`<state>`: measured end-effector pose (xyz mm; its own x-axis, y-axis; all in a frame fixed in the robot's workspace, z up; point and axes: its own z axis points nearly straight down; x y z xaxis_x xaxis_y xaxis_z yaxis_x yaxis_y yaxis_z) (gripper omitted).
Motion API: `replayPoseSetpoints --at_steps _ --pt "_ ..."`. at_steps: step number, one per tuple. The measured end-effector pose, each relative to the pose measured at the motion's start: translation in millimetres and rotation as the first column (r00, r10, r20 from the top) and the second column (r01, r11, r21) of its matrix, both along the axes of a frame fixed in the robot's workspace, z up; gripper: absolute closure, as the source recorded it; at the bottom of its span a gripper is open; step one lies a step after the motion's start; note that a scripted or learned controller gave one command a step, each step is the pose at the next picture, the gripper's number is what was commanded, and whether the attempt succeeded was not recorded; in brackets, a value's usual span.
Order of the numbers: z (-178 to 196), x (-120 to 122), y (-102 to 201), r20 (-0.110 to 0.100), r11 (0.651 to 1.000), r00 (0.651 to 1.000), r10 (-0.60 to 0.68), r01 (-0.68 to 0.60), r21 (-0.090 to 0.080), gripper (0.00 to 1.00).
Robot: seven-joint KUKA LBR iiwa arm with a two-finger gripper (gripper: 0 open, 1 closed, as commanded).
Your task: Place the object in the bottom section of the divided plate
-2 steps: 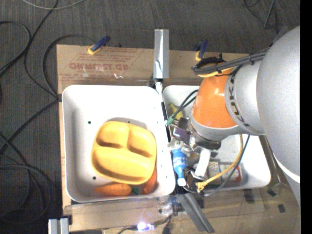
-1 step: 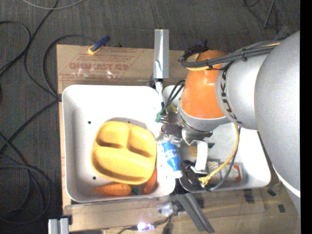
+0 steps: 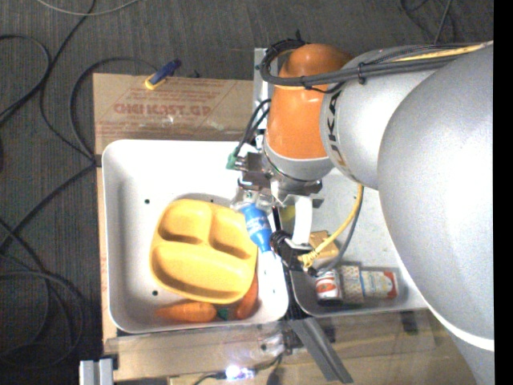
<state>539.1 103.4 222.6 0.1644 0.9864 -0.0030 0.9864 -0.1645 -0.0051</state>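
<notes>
A yellow divided plate (image 3: 200, 251) lies in the left white bin (image 3: 120, 215), tilted over some carrots. It has two smaller sections toward the top and one wide section toward the bottom. My gripper (image 3: 258, 215) hangs over the plate's right rim, at the wall between the two bins. A small blue-and-white object (image 3: 256, 228) sits slanted between its fingers, just right of the plate's upper-right section. The grey arm with its orange band (image 3: 298, 119) covers much of the right bin.
An orange carrot (image 3: 188, 311) and a reddish piece (image 3: 250, 299) poke out under the plate's lower edge. The right bin holds a small can (image 3: 326, 285), a flat packet (image 3: 369, 283) and a yellowish block (image 3: 321, 243). Cardboard (image 3: 168, 111) lies behind the left bin.
</notes>
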Motion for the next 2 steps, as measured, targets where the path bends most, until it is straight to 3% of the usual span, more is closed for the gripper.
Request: replayPoseSetpoints --at_steps 1,2 --pt "0.0 0.0 0.1 0.0 1.0 1.0 0.0 0.0 0.0 0.0" --pt "0.0 0.0 0.1 0.0 1.0 1.0 0.0 0.0 0.0 0.0"
